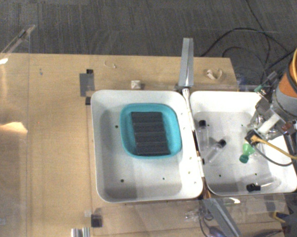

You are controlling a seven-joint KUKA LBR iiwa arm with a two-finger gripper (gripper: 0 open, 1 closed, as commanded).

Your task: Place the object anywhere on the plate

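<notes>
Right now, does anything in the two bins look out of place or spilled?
Nothing stands out. The teal plate lies flat in the left bin; a few small clear and green items lie scattered in the right bin, none spilled.

Two white bins (105, 141), one teal plate (174, 134), one green object (245, 153)

no readable text, labels, numbers

A light wooden bench (43, 158) stands on dark grey carpet (111, 19), with black cables (243, 37) trailing across it.
</notes>
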